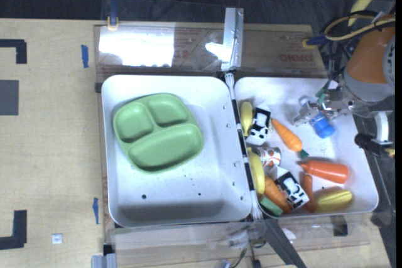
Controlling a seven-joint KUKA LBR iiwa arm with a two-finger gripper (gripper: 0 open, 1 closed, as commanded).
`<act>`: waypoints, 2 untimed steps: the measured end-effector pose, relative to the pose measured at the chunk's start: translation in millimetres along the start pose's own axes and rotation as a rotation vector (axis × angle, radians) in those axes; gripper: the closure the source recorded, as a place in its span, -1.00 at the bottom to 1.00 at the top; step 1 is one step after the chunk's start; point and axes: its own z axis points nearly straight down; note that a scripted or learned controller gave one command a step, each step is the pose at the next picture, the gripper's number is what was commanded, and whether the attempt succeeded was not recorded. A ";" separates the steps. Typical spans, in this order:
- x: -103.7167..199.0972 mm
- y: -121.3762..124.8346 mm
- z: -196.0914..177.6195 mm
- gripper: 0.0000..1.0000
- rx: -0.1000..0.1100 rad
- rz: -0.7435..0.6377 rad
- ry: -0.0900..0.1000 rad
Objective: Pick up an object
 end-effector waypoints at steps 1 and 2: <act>-1.2 0.3 -9.9 1.00 -0.001 -0.002 -0.005; 23.8 -14.5 -105.7 1.00 0.003 -0.137 -0.007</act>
